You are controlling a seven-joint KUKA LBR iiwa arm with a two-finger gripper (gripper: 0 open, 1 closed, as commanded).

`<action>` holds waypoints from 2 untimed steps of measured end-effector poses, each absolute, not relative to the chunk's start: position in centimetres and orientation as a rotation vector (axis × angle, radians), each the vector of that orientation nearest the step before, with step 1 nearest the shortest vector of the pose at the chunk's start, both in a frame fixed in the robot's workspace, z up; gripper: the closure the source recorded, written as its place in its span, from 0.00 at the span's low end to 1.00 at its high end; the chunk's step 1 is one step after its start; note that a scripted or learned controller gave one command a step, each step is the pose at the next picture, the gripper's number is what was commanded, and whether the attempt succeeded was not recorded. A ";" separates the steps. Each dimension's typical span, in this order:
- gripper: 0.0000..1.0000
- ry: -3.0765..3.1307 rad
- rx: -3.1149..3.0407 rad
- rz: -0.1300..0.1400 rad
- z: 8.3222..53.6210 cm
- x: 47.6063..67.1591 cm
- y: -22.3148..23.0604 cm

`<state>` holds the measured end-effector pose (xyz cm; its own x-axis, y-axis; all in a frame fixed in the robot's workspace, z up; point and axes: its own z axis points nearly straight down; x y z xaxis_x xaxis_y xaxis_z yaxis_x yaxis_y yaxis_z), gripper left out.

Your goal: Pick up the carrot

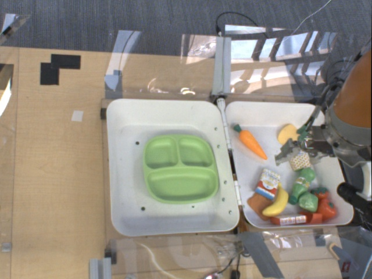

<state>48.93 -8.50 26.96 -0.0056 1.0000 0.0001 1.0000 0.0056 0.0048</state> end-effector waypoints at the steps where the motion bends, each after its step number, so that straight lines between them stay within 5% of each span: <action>1: 0.00 2.088 2.346 0.004 20.6 54.8 -7.3; 2: 0.00 2.241 2.186 0.015 9.0 60.0 -8.3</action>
<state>59.99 -8.35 8.95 -0.0250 0.9997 -0.0008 0.9996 0.0250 0.0144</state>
